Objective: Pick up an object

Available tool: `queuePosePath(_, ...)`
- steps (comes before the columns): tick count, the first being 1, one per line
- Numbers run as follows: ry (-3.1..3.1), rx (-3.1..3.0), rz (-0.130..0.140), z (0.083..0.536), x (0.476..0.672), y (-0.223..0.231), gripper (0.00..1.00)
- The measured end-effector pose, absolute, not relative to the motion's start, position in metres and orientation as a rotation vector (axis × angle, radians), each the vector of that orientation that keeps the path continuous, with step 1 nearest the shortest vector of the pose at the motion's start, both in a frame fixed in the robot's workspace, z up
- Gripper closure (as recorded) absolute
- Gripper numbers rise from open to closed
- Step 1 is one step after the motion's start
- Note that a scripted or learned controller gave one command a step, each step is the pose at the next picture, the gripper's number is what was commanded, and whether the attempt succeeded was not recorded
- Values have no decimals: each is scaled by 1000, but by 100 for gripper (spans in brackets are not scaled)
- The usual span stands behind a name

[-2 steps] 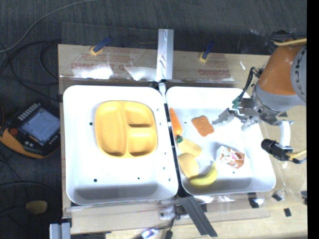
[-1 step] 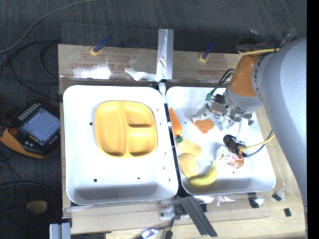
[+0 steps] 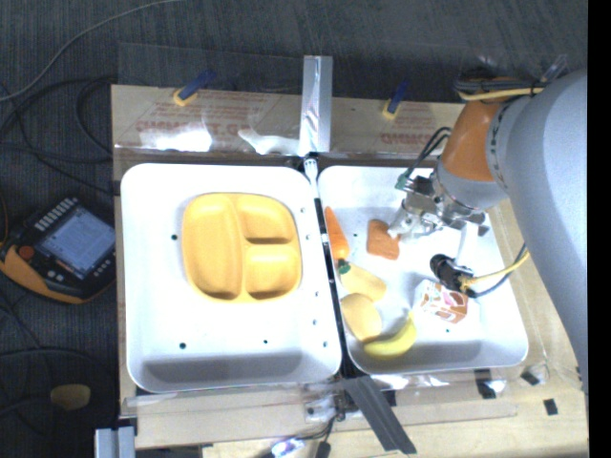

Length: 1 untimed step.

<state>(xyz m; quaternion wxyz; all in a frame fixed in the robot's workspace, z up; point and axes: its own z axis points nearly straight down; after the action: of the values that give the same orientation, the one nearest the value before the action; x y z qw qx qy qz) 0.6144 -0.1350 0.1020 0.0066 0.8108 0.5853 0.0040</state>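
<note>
Gripper (image 3: 412, 219) low in the right bin (image 3: 496, 346), just beside the orange wedge (image 3: 383, 240); fingers blurred, can't tell their spread; open floor behind; carrot (image 3: 334, 233) hugs the left wall.

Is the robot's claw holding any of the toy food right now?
Cannot be told. The gripper sits just beside the orange block, but no object visibly sits between its fingers.

yellow tray (image 3: 239, 246) | orange carrot (image 3: 335, 235) | yellow banana (image 3: 391, 340) | white bins (image 3: 153, 351)
</note>
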Motion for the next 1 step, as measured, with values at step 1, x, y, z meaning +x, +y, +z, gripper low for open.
queuePosePath(1,1714,2631,-6,178,619,-96,100)
